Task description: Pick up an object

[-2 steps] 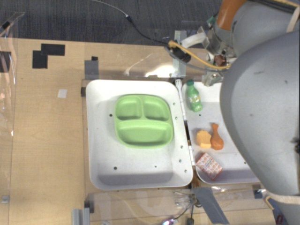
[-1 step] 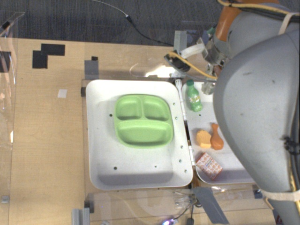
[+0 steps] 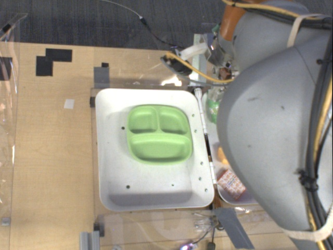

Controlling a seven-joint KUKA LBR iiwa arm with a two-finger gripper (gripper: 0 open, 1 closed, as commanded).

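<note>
target: green divided plate [image 3: 158, 134] is lying flat in the left bin [image 3: 112, 191] | small red-patterned packet [image 3: 230, 185] is peeking from the right bin | arm [image 3: 276, 119] is covering the rest, perhaps more objects | claw: cannot tell | risk: blind grasp is missing or slipping on the plate's low rim

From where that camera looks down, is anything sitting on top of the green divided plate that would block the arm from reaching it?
Nothing visible does. The green divided plate lies alone in the left white bin, its top uncovered. The arm hangs over the right bin, covering most of it.
</note>
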